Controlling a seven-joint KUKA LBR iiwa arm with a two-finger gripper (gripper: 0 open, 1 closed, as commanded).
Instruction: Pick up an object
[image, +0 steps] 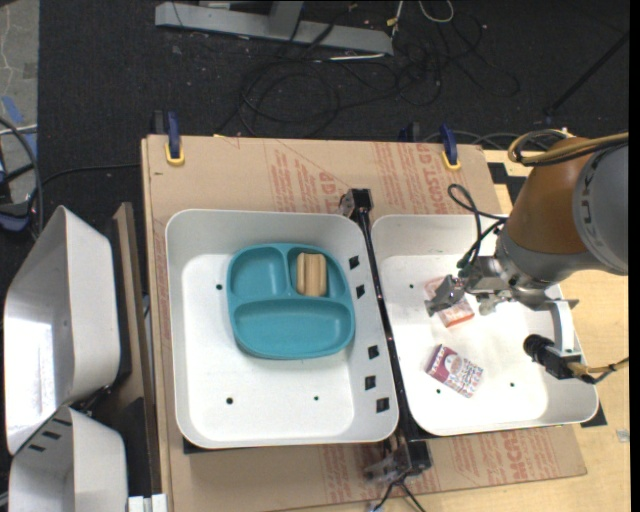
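Observation:
My gripper (447, 294) hangs low over the right bin (420, 400), its fingers hard to make out from above. Right under and beside it lies a small red and white packet (457, 315), touching or nearly touching the fingertips. A second packet, maroon and white with a printed face (455, 369), lies flat nearer the bin's front. In the left bin (200, 400) rests a teal divided plate (290, 303) with a tan wooden block (312, 274) in its upper right compartment.
The arm's orange band and grey wrist (560, 220) reach in over the right bin's right side. A black divider strip (378, 320) runs between the bins. Blue and yellow clamps (174, 145) hold the cardboard base at the back.

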